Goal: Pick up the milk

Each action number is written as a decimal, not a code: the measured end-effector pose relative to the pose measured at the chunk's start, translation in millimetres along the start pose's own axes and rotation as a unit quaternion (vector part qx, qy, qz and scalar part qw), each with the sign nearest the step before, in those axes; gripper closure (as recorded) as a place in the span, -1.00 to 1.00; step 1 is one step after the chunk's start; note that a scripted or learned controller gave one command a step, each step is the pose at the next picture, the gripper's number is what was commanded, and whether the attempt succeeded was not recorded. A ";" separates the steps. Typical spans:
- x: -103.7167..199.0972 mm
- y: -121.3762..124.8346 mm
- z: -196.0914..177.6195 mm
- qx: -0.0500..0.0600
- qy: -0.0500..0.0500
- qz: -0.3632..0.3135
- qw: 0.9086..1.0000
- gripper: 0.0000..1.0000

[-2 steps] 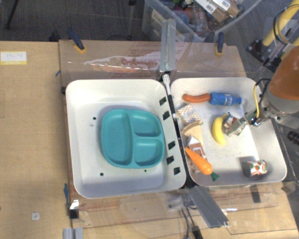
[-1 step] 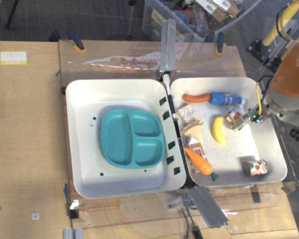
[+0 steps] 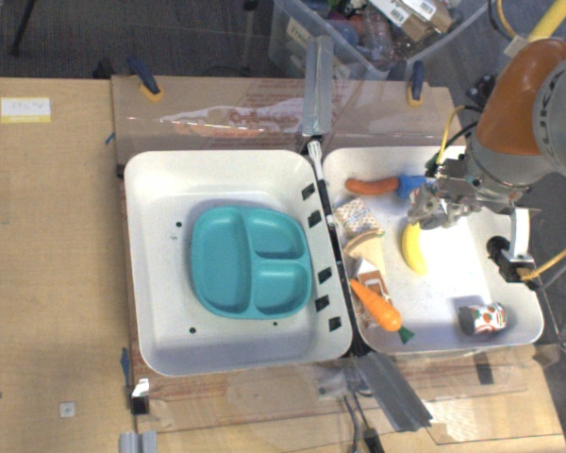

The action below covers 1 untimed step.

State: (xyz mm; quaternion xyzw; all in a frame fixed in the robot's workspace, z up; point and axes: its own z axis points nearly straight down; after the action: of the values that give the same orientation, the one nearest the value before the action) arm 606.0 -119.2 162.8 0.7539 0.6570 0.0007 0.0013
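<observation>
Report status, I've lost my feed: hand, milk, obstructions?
Hand over right bin, just above banana. Likely milk carton lies by the divider, beside carrot, apart from hand. Banana sits between hand and carton.

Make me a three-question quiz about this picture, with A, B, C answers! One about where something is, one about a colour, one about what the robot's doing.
1. Where is the teal divided plate?
A. left bin
B. right bin
C. on the bench

2. What colour is the carrot?
A. blue
B. orange
C. white

3. The gripper is
A. over the left bin
B. outside both bins
C. over the right bin, by the banana

Answers: 1 A, the plate lies in the left bin. 2 B, it is orange with a green tip. 3 C, it hangs just above the banana.
</observation>
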 end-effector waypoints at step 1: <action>69.6 35.2 -41.0 0.001 0.000 0.133 0.991 1.00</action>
State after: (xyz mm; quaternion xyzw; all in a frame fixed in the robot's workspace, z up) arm 650.2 -55.0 203.9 0.8344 0.5511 0.0003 0.0007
